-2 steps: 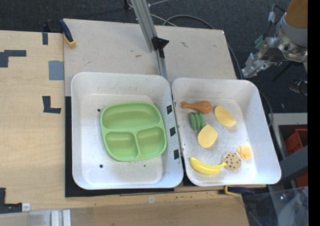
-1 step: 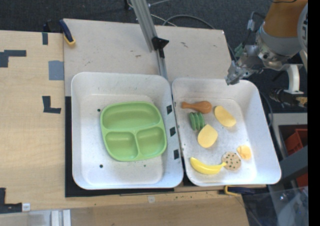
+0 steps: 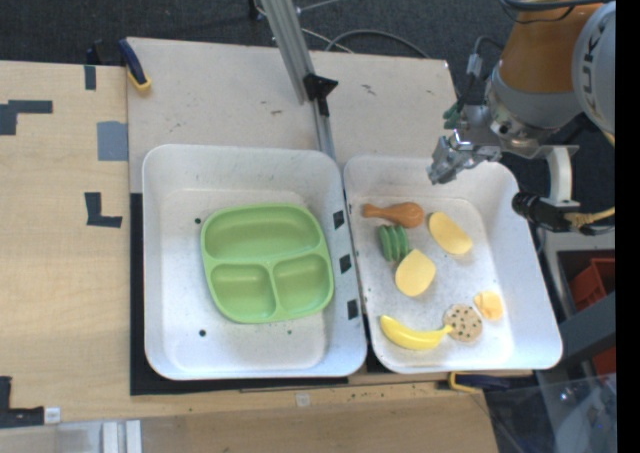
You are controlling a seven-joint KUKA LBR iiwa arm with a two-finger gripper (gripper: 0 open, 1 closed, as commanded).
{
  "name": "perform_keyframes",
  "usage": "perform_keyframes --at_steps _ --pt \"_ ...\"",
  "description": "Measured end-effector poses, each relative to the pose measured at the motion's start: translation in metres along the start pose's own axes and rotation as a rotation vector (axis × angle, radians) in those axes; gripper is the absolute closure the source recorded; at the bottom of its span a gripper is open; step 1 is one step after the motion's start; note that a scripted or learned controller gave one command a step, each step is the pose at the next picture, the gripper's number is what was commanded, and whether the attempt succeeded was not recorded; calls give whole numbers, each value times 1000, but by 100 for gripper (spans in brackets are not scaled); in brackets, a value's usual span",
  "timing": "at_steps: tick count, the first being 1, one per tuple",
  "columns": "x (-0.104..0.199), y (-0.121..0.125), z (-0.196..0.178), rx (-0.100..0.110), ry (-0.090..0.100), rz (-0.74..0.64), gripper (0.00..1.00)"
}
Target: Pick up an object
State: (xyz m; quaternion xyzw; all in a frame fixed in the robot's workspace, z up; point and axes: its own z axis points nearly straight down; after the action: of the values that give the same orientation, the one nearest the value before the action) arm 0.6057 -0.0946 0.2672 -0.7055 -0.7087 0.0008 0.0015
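the worktop (image 3: 60,241) carries two white bins side by side. the left bin (image 3: 160,241) holds a green divided plate (image 3: 267,263). the right bin (image 3: 525,281) holds the toy food: a banana (image 3: 412,334), two yellow pieces (image 3: 415,273) (image 3: 450,235), a drumstick (image 3: 393,212), a green pod (image 3: 394,242), a cookie (image 3: 462,321) and a small orange bit (image 3: 489,305). the pincer (image 3: 446,165) hangs over that bin's upper rim, holding nothing; whether it is open or closed i cannot tell. the drumstick lies nearest, so the better approach is probably to come down straight over its thick end, clear of the pod touching it.
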Motion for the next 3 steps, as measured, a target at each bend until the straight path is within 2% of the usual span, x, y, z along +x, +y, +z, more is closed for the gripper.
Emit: perform_keyframes --at_steps 3 --pt "151 -64 3 1 0 -3 100"
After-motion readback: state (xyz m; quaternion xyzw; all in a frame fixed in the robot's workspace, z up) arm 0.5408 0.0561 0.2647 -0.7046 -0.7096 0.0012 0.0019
